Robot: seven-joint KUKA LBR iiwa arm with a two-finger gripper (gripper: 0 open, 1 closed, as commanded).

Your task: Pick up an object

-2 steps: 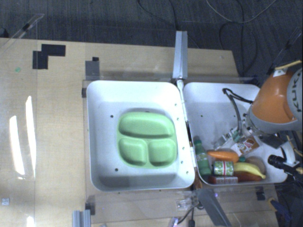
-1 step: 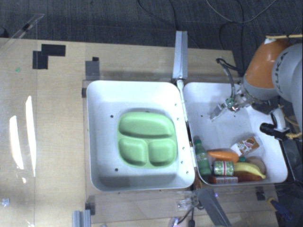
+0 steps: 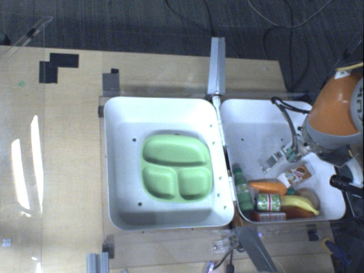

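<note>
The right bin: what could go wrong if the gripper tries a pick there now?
1. The carrot, can, banana and green bottle lie packed together at the right bin's near edge, so a grasp may catch two things or slip.
2. The gripper hangs above bare floor, away from that pile, so closing here would likely take nothing.

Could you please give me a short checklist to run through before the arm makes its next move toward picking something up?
1. Objects to pick are in the right bin: ok; a carrot, banana, can and green bottle cluster at its near edge.
2. Hand is over the right bin: ok.
3. Hand sits above the cluster: not ok; it hangs behind it.
4. Finger opening: cannot tell.
5. Nothing held already: cannot tell.
6. Left bin holds only the green tray: ok.
</note>
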